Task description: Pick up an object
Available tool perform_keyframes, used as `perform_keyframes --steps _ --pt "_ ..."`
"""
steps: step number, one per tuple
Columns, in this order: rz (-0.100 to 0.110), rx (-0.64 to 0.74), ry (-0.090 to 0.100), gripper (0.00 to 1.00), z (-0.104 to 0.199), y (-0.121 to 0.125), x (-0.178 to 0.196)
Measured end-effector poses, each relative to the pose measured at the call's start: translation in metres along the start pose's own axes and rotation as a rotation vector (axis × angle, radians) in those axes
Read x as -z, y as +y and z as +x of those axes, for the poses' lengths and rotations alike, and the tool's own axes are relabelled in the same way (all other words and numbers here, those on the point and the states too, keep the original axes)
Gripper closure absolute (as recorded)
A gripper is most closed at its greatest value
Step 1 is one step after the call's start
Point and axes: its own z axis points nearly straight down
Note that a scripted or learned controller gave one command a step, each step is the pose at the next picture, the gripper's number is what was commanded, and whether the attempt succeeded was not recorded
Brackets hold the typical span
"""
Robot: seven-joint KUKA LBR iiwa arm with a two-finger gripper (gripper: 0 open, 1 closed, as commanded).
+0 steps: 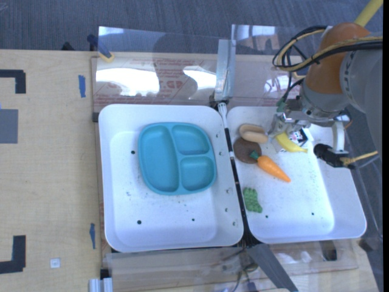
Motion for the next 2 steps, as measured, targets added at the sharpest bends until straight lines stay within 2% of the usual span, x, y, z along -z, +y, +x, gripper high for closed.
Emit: perform_keyframes --steps 1,2 --pt "-0.043 -0.062 -0.008 1.0 0.004 -0.021 -0.009" --pt "0.002 0.035 0.0 1.0 0.019 -0.036 0.027"
